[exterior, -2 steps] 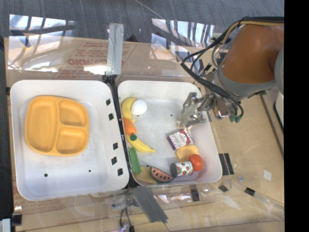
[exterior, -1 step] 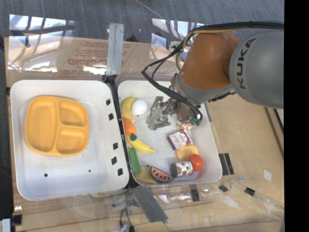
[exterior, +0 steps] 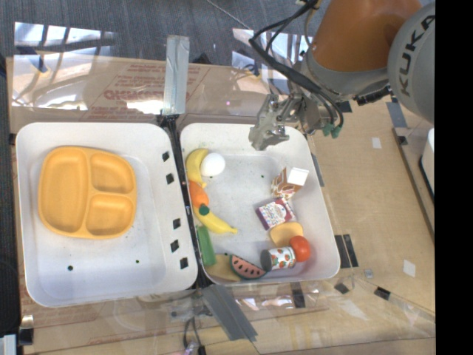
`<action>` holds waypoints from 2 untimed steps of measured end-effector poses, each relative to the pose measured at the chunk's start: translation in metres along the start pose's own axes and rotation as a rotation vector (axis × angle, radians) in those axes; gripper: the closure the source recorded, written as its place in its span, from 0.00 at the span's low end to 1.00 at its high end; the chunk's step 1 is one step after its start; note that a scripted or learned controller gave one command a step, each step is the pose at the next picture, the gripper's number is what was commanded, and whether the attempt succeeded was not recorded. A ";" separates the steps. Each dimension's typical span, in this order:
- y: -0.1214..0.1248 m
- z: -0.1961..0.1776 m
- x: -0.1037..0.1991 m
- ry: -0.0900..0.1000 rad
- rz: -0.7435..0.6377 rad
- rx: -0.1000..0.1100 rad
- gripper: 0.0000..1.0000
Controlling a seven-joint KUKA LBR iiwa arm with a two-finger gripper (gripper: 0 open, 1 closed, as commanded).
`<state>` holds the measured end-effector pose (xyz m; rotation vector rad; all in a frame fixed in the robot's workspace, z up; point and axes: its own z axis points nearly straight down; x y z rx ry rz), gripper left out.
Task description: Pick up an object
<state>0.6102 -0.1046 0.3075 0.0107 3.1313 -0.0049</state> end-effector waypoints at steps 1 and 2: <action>-0.058 -0.039 -0.031 0.005 0.089 0.001 1.00; -0.055 -0.009 -0.035 0.009 -0.061 -0.003 1.00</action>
